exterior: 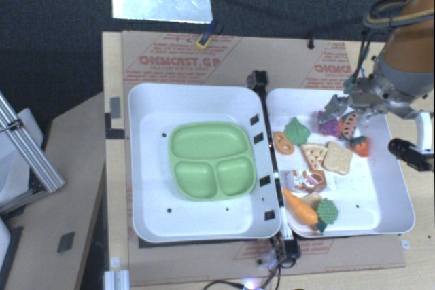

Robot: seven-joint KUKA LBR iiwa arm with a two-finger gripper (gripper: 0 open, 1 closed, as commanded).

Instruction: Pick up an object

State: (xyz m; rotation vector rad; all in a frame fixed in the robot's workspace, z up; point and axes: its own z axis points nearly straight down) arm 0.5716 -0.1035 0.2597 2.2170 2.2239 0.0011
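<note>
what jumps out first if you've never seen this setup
The green divided plate sits alone in the left bin. The right bin holds a jumble of toy food: a carrot, broccoli, a toast slice and a pretzel. The arm's hand hovers at that bin's far corner over a purple piece.

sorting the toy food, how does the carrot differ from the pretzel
The carrot is long, tapered and solid orange; the pretzel is a small looped shape with holes, in a browner orange. The carrot lies at the right bin's near edge beside the broccoli; the pretzel lies farther back, by the divider. Both rest loose in that bin, apart from the hand.
</note>
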